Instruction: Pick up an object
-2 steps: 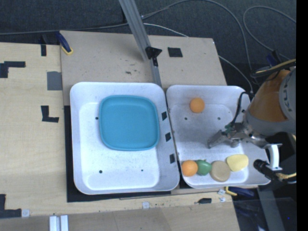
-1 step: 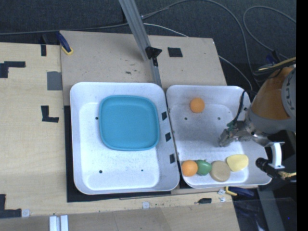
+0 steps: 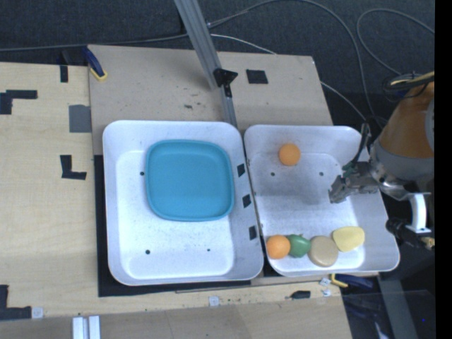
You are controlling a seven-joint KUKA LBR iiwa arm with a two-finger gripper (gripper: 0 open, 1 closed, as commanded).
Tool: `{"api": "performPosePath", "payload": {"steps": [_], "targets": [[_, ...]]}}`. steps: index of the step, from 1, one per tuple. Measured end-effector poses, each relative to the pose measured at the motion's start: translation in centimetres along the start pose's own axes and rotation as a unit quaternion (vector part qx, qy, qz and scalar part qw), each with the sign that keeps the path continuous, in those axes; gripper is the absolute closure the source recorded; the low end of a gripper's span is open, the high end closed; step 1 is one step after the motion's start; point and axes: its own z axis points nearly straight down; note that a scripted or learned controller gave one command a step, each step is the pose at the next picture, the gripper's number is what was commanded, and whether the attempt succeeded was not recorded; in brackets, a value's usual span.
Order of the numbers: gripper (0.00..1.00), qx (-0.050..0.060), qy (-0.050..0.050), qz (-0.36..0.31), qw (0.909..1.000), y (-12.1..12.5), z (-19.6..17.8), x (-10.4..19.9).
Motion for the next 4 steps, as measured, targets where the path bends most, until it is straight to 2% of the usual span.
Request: {"api": "performPosePath", "payload": {"steps": [2,4], "targets": [[1.0,-0.001,0.0,0.0,1.0,0.3,-12.2,0.8],[1.0,0.002,0.001,-0.002,1.0,3.3,-10.2,11.0]]}}
